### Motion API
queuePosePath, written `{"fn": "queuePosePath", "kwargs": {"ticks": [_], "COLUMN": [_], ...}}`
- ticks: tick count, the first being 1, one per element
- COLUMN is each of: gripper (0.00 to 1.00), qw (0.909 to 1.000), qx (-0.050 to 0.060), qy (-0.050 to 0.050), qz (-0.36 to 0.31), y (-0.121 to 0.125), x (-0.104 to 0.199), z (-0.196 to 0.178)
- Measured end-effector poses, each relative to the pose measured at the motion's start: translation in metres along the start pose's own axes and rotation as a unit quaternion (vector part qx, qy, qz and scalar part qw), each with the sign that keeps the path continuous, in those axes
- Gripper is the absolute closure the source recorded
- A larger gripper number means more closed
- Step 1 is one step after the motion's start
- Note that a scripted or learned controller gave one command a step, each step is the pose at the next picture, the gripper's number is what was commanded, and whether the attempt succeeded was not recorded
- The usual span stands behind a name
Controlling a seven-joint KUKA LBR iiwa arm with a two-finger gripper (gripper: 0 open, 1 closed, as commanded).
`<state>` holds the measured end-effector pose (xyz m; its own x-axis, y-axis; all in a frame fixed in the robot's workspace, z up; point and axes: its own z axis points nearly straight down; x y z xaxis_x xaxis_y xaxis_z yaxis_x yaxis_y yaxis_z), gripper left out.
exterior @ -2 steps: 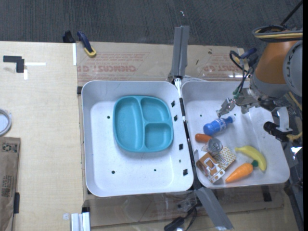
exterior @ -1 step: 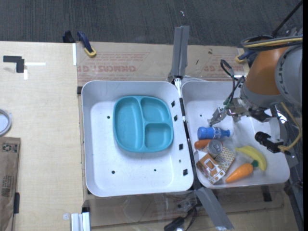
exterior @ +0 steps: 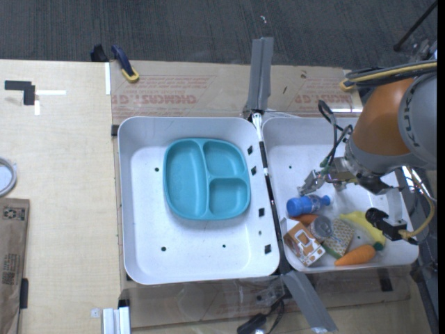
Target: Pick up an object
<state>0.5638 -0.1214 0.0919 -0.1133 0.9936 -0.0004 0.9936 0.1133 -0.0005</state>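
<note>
Blue bottle [exterior: 306,204] lies on its side near the right bin's [exterior: 292,139] front-left corner, long axis roughly left-right, cap rightward. Gripper [exterior: 313,181] hangs just behind it, toward the back edge, fingers spread, nothing between them. Carrot [exterior: 354,255] and small carton [exterior: 304,244] sit frontward.

Pale wooden bench [exterior: 55,158], two shallow white bins set side by side on it, left bin [exterior: 139,256], right bin [exterior: 278,138], brown cardboard sheet [exterior: 208,89] laid behind them, tape roll [exterior: 5,178] at left edge

Robotics lab: taped bench [exterior: 55,152], twin white bins [exterior: 132,207].
</note>
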Motion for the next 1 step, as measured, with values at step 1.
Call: {"fn": "queuePosePath", "kwargs": {"ticks": [1], "gripper": [1.0], "qw": [1.0], "qx": [0.0], "qy": [0.0], "qz": [0.002], "y": [-0.0002], "x": [-0.0012], "z": [-0.0089]}}
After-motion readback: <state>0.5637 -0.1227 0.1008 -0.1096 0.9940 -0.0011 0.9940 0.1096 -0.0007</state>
